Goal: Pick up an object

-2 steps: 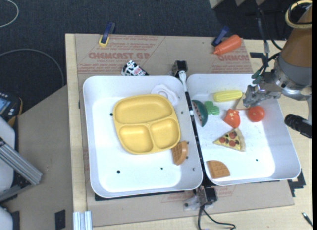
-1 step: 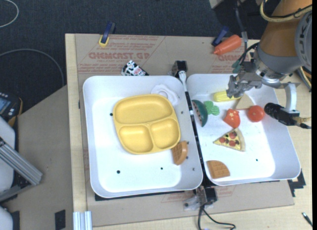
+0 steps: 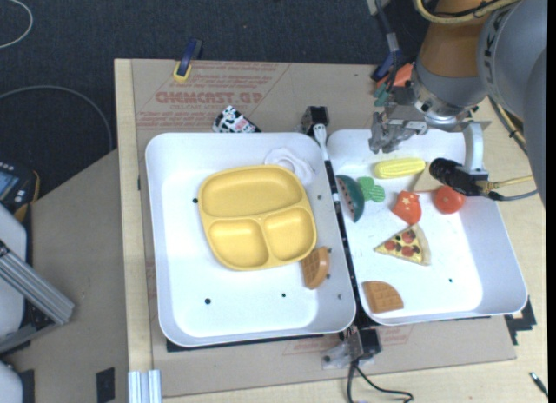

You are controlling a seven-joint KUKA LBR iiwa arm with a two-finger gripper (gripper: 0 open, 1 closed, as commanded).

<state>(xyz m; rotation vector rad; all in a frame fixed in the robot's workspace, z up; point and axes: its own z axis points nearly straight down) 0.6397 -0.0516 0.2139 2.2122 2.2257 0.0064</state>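
Toys lie scattered across the right bin (image 3: 499, 254), spread apart so that each offers a clear approach: a ridged yellow corn cob (image 3: 398, 168) near the far rim, a watermelon slice (image 3: 349, 198) with a green leafy piece (image 3: 372, 189) beside the divider, two glossy red pieces (image 3: 407, 208) (image 3: 448, 199), a flat pizza slice (image 3: 404, 246) and a brown bread-like piece (image 3: 382, 295) toward the near edge. The gripper (image 3: 387, 135) hangs over the bin's far corner, just behind the corn cob, which seems the likeliest target; whether the jaws stand apart or together I cannot tell, and nothing shows between them. The left bin (image 3: 174, 288) holds a smooth yellow divided plate (image 3: 258, 217), a brown pastry-like piece (image 3: 316, 267) and crumpled white material (image 3: 293, 163). Both bins rest on the table (image 3: 130, 132).
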